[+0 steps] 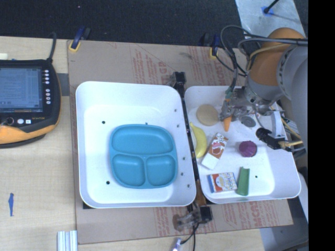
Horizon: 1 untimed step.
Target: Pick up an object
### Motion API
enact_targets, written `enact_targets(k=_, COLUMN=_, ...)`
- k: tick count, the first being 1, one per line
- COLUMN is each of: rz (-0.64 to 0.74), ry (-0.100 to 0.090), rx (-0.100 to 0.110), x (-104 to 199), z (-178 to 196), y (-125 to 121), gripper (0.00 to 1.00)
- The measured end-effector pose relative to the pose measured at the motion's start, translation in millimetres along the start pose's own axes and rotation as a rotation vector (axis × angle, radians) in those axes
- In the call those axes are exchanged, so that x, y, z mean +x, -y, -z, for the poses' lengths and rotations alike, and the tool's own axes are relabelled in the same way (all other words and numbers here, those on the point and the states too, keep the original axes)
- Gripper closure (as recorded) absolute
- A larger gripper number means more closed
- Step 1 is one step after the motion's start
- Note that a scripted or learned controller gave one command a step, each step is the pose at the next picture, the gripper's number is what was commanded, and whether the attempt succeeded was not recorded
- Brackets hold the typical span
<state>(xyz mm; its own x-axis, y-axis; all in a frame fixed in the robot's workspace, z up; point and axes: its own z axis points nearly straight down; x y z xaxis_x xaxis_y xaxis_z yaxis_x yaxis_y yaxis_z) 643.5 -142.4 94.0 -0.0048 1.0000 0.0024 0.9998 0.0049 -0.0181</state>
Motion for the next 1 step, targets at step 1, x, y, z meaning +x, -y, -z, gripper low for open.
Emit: enact_targets(k=1, rz=0.003, ry=0.004, rx=-0.015, x=51.0, z=62.2, y=62.9, gripper=1.0)
